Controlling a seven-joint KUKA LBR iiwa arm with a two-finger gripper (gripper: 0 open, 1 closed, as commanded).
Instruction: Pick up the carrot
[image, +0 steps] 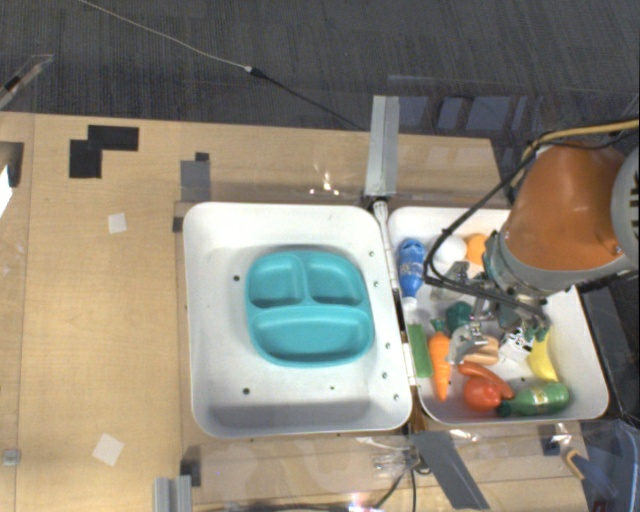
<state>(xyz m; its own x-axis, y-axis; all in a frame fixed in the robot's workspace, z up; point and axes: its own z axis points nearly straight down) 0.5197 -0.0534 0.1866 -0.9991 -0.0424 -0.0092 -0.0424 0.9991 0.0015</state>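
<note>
The arm's hand (490, 325) hangs low in the right bin (590, 395), above a jumble of toy food — whether it is clenched or released cannot be told from this angle, and nothing can be seen gripped in it. One carrot (439, 365), orange with a green top, lies on its side just left of the hand, close to the bin's left wall. Around the hand lie one red tomato-like piece (481, 394), one green vegetable (536, 400) along the near wall, one yellow banana (542, 360) to the right and one blue bottle (410, 262) toward the far left corner; an orange and a white piece sit half hidden beneath the wrist. Two white bins stand side by side on the wooden desk (90, 320) — the left bin (215, 400) carries one turquoise divided plate (308, 305). Dark carpet (250, 40) lies beyond the desk.
</note>
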